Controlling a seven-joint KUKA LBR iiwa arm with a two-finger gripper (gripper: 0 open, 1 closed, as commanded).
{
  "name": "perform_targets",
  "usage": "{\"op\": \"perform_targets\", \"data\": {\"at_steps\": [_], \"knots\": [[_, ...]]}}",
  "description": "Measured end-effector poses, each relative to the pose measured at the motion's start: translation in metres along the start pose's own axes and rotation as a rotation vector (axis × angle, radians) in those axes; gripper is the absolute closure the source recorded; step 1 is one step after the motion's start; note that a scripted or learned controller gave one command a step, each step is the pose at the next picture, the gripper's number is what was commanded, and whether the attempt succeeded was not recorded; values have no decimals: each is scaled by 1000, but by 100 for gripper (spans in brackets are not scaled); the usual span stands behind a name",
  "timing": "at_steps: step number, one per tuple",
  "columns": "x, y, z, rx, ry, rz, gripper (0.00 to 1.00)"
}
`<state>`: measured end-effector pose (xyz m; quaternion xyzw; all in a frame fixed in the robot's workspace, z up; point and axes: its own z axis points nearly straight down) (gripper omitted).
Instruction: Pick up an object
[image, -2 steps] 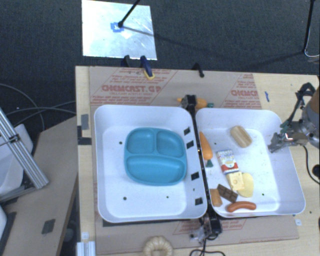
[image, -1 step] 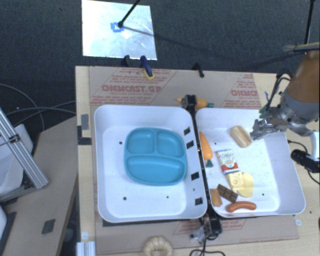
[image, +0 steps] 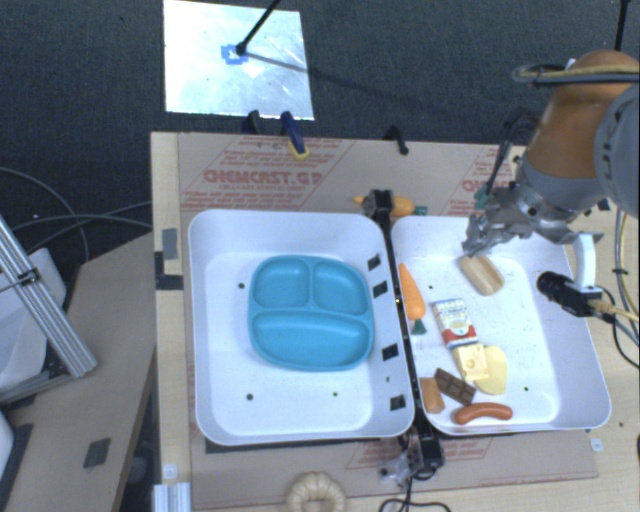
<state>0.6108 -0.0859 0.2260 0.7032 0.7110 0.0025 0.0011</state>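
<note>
While the end effector (image: 484, 238) hangs low over the far part of the right bin (image: 570, 395), whether it is released or clenched I cannot tell; the tan bread-like piece (image: 481, 274) lies just below it, apparently touching or nearly so; it looks like light, stiff toy food, smooth enough to slip; I judge a grip across its short width, at mid-length, safest; the carrot (image: 408, 289) lies near.

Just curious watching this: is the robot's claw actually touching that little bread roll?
Cannot tell. In the camera view the gripper hangs right over the bread roll, their outlines meeting, but the slanted angle hides any gap.
</note>
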Motion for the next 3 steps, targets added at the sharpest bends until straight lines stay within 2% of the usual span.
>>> {"op": "perform_targets", "data": {"at_steps": [1,2,3], "knots": [[32,33,0,0,-1,3,100],[36,17,-3,3,-2,7,100],[24,12,5,3,-3,11,100]]}}
